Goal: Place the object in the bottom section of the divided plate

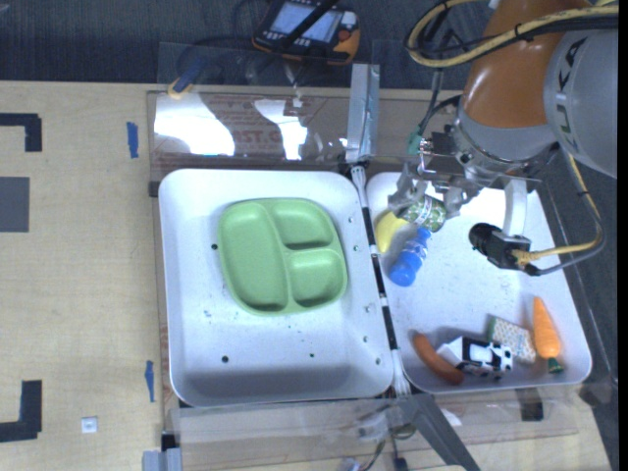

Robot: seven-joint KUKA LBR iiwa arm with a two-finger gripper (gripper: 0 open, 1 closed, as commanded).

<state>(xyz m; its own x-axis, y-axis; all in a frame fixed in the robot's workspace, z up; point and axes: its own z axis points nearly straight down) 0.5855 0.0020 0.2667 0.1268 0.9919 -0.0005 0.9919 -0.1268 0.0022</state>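
While hanging over the right bin [574,361], claw [424,207] pinching the clear bottle [412,248] with blue cap, tilted beside a yellow item [388,229]. Lying along that bin's near wall: sausage [435,357], carrot [546,330], cow toy [488,355]. Resting in the left bin [196,351]: smooth green divided plate [283,254].

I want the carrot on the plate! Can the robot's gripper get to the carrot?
Probably yes. The carrot lies uncovered near the right bin's edge, apart from the other toys, and the gripper is above that same bin.
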